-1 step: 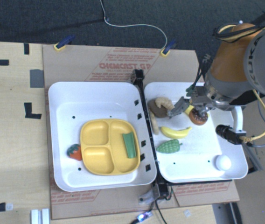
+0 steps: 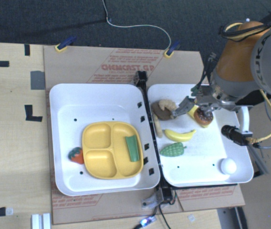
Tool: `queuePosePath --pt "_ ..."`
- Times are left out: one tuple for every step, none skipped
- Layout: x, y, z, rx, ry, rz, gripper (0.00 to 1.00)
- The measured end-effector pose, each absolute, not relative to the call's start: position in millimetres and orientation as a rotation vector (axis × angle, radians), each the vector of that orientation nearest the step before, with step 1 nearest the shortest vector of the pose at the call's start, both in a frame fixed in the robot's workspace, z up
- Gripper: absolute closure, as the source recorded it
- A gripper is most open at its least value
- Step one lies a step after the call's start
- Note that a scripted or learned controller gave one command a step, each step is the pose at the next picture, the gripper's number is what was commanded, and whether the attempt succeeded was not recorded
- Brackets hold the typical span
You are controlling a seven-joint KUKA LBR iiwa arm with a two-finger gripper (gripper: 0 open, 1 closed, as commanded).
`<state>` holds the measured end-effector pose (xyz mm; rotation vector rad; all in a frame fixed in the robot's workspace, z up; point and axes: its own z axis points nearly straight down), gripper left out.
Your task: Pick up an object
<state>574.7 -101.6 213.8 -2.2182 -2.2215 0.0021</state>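
Over the right bin (image 2: pixel 240 173), gripper (image 2: pixel 189 105) sits low at the back, near a brown toy (image 2: pixel 162 109) by the divider; can't tell the fingers' state, nothing seen between them. Round brown-orange item (image 2: pixel 203 118) just right of gripper. Banana (image 2: pixel 179 135) lies mid-bin, green leafy toy (image 2: pixel 172 150) just in front of it, white ball (image 2: pixel 228 166) at front right corner. Left bin (image 2: pixel 61 109) holds yellow tray (image 2: pixel 99 151), green block (image 2: pixel 132 148) in its right compartment. Red-green toy (image 2: pixel 76 154) touches tray's left edge.
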Motion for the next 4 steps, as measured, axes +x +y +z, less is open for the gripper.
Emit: queuePosePath --pt "572.3 -99.1 169.9 -2.216 -2.22 0.007 0.0" --pt "573.9 -101.1 107.9 -2.223 -2.224 0.008 0.0" --pt "583.3 -103.6 96.6 -2.237 -2.248 -0.021 0.0" --pt "578.2 -104.6 100.3 -2.234 -2.237 -0.005 1.0"
